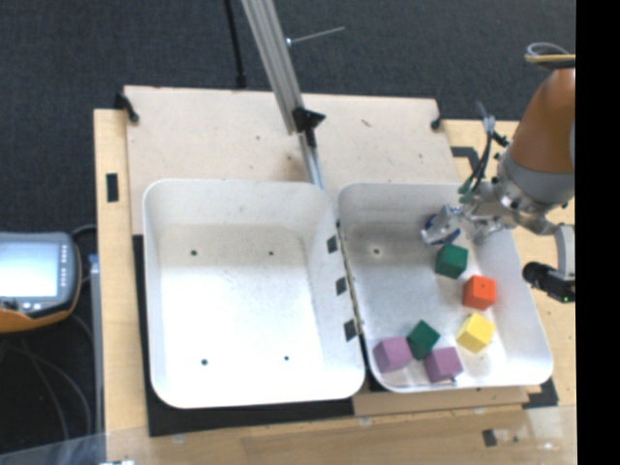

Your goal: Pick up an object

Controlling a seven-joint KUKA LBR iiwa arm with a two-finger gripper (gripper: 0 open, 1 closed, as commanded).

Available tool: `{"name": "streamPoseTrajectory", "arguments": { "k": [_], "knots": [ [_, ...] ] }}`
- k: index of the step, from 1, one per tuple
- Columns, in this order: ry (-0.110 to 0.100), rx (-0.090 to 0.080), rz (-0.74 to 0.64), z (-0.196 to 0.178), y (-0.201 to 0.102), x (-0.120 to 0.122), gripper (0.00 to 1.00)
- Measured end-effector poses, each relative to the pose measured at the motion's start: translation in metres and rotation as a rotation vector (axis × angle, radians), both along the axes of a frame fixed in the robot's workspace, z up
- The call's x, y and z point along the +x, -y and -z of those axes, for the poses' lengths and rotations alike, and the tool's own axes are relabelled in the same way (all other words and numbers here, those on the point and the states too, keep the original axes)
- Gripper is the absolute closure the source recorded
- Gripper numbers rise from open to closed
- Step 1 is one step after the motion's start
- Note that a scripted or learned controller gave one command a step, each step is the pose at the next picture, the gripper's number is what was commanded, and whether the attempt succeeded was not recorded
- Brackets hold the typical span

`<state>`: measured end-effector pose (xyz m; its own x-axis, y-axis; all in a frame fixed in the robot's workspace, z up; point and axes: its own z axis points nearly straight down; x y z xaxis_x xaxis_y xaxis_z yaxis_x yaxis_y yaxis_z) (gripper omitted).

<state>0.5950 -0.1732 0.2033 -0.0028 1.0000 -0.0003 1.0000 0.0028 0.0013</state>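
From my station I have both shallow white bins side by side on the bench. The left bin point(174, 211) carries only a scatter of dark specks and a few small dots on its floor. The right bin point(387, 211) holds all six blocks, gathered toward its near and right side: a green cube point(451, 261) highest up, an orange cube point(480, 292) just below and right of it, a yellow cube point(476, 333) under that, then along the near wall a purple cube point(392, 354), a smaller dark green cube point(422, 338) touching it on the right, and a second purple cube point(444, 364) just beside those two. The arm point(547, 134) reaches in from the right, and its gripper point(442, 228) hangs over the upper middle of the right bin, just above and slightly left of the green cube. I see nothing between its fingers, and at this angle I cannot tell whether they are spread or pressed together. A slanted metal pole point(276, 66) crosses down to the gap between the bins.
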Motion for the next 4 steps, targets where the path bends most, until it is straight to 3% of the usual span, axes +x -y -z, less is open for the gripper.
{"name": "streamPoseTrajectory", "arguments": {
  "k": [1,2,3,4],
  "knots": [
    [-0.002,-0.002,0.005,-0.004,-0.007,-0.045,0.00],
    [-0.004,-0.001,0.006,0.017,0.004,-0.094,0.00],
    [0.004,-0.003,0.002,0.108,-0.042,-0.110,0.00],
    [0.008,-0.001,0.011,0.095,-0.040,-0.108,1.00]
  ]
}}
